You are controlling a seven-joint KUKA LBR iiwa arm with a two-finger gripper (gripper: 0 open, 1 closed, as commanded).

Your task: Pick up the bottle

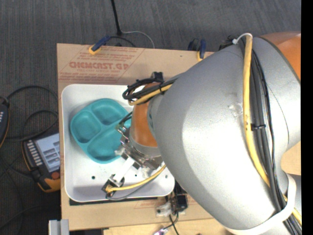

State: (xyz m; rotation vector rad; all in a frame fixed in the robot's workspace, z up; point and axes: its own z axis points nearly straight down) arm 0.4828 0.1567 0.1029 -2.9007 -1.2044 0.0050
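Place: it was a robotics lab.
Signs: a KUKA arm (230, 131) stood over a clamped board bench (161, 65) bearing a white bin (80, 177).
Floor: a handheld controller (46, 155) and cables lay on grey carpet (49, 13).

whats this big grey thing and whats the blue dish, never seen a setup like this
The big grey thing is a robot arm. There is one camera, fixed above the bench and looking down at a slant. The arm reaches in from the right and looks huge because it is close to the lens. The orange band sits just above its wrist, and below that is the gripper, the part that grasps. It is over a shallow white bin on a brown board. The blue dish is a teal plate with three compartments, lying in that bin. I can't tell whether the gripper holds anything.
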